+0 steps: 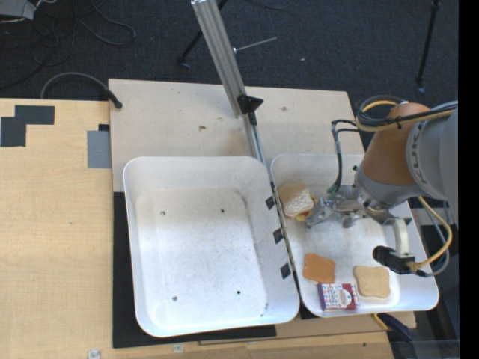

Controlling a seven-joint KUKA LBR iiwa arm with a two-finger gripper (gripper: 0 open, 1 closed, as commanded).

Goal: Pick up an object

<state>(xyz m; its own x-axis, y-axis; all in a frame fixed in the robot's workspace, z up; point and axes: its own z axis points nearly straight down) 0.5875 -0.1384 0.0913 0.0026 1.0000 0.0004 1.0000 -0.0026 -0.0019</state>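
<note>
1. Toast (pixel 296 200) lies in the right bin (pixel 423 299), just beside the gripper (pixel 323 212).
2. Cookie (pixel 319 268), box (pixel 337 296) and bread (pixel 372 281) sit nearer; the box's print is unreadable.
3. Gripper state: cannot tell.

Toast pieces (pixel 372 281) (and carton (pixel 337 297)) in right bin (pixel 423 299)

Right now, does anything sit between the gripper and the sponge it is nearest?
Nothing visible does. The gripper is low in the right bin, just right of the tan sponge at the bin's left wall. The orange piece, toast-like piece and small box lie nearer the camera.
</note>
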